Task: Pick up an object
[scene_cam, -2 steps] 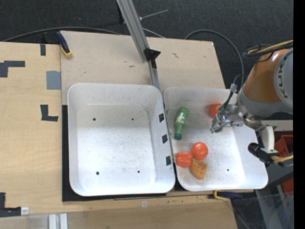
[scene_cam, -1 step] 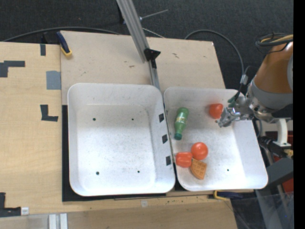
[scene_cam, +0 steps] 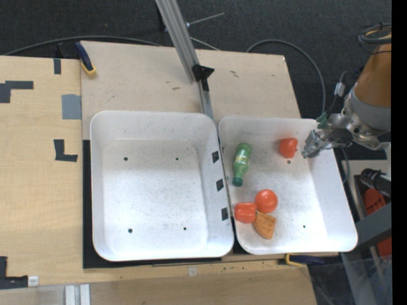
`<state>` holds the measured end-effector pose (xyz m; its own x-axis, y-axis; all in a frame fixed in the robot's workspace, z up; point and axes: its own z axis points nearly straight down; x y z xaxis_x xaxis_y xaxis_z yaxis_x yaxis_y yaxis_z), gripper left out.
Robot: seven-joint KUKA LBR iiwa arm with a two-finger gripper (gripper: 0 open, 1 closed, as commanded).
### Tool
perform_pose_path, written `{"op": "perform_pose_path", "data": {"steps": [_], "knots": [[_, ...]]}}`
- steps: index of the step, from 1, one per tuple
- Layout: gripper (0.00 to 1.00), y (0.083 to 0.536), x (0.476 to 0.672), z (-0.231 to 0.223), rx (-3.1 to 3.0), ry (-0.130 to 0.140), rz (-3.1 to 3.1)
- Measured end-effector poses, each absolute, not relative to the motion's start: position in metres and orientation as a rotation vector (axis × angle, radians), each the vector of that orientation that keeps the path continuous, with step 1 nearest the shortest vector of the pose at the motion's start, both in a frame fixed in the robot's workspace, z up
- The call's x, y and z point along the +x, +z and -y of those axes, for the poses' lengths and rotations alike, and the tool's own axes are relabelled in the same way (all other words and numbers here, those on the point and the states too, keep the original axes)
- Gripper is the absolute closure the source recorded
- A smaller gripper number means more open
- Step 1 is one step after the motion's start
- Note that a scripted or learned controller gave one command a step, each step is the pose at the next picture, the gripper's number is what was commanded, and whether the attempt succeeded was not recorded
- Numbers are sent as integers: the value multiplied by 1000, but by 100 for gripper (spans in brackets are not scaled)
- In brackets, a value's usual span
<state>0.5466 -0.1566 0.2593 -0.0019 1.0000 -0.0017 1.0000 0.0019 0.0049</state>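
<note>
The right bin holds a green bottle lying near its left wall, a small red-orange piece near the back, an orange-red ball, a red piece and a tan waffle-like piece toward the front. My gripper hangs over the bin's right side, just right of the small red-orange piece and apart from it. Nothing shows between its fingers.
The left bin stands beside the right one. A grey metal rail slants from the top toward the bins' shared edge. Cables run behind the bench. A blue-and-yellow clamp sits at the back left.
</note>
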Motion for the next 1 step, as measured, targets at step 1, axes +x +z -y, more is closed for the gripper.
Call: {"op": "perform_pose_path", "data": {"steps": [1], "knots": [[100, 263, 559, 110, 2215, 2, -2229]]}}
